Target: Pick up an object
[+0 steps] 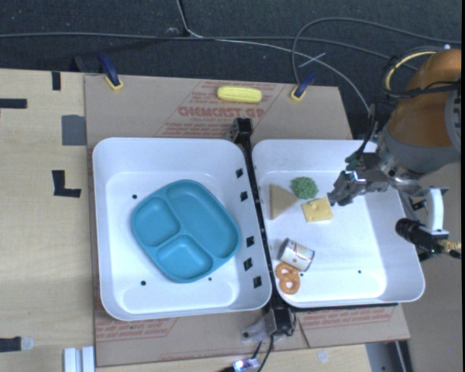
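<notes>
Nearest the camera, a pretzel [287,279] lies by the front wall of the right bin [387,285], with a small can [297,253] on its side just behind it. Farther back in that bin sit a pale wedge [280,201], a green broccoli piece [303,186] and a yellow cheese block [318,210], close together. The gripper [342,192] hangs low just right of the cheese block; I cannot tell how it is set or whether it touches anything. Bare white floor spreads across the bin's right half. The left bin [116,285] holds a blue divided plate [184,229], with open margin all around it. A yellow banana [239,94] lies on the tabletop [31,231] behind the bins.
</notes>
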Action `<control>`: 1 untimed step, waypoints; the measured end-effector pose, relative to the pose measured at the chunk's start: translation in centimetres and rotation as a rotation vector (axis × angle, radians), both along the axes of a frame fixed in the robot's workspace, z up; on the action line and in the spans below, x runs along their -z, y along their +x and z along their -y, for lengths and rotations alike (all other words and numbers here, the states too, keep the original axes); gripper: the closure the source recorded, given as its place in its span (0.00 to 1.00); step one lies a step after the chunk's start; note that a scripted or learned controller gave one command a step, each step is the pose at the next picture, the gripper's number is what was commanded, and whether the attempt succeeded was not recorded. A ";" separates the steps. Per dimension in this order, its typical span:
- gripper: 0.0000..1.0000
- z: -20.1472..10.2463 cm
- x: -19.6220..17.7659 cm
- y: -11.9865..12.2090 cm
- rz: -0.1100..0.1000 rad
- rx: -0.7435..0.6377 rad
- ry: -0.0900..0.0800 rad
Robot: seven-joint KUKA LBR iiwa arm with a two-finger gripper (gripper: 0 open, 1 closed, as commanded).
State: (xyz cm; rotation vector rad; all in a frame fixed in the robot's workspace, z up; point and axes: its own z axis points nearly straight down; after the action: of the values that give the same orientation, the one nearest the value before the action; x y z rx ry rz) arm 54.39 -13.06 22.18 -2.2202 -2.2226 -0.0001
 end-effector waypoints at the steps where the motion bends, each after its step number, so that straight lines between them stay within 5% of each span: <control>1: 1.00 -5.8 0.1 -2.0 -0.002 -0.005 0.001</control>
State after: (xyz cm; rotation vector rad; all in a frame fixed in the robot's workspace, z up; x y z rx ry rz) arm 52.40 -7.23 22.12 -2.2134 -2.2259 0.0008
